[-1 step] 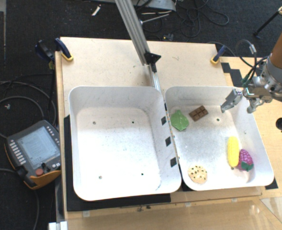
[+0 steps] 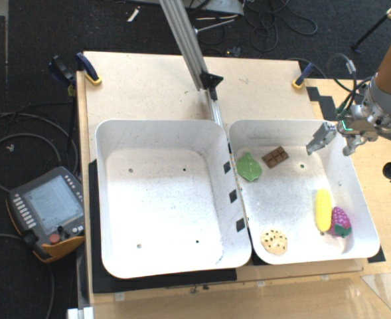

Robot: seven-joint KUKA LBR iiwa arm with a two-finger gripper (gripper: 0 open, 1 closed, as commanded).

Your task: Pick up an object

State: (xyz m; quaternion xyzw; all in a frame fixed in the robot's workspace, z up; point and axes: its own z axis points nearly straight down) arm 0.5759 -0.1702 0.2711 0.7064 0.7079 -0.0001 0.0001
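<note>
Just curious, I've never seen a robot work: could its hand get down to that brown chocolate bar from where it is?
Probably yes. The hand hovers open beside the brown chocolate bar, with nothing lying between them.

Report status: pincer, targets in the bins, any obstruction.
Pincer open, nothing between its fingers, over right bin far right edge. Chocolate bar nearest; green leaf, corn, grapes, cookie loose in that bin. Nothing blocking.
</note>
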